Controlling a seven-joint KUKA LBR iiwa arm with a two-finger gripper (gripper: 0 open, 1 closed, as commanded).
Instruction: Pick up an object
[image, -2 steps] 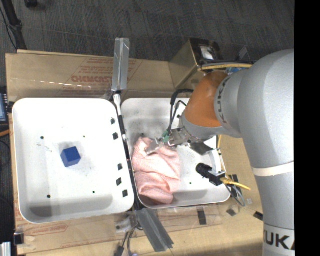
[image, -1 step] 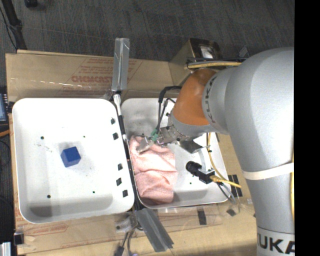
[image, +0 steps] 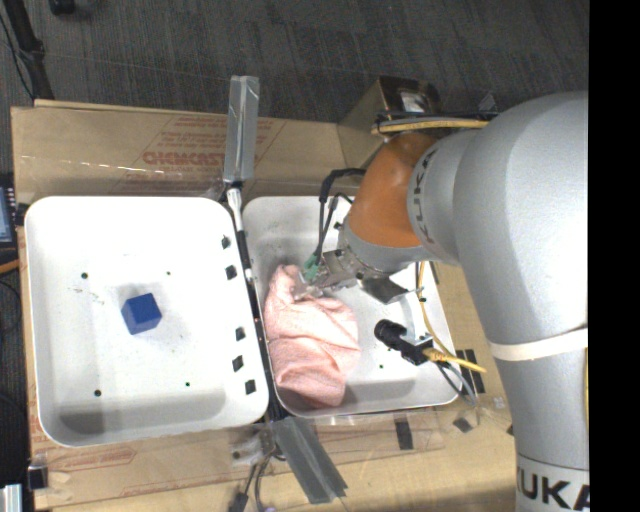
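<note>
down at the pink cloth (image: 310, 340), hand (image: 318, 282) set on its top edge, grip state not discernible, blue cube (image: 142, 312) lying well left of the cloth

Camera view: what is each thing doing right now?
Pink cloth: crumpled in a heap in the right bin, against its left wall.
Blue cube: sitting alone on the floor of the left bin, untouched.
Gripper: down at the cloth's top edge.
Arm: reaching over the right bin.
</note>
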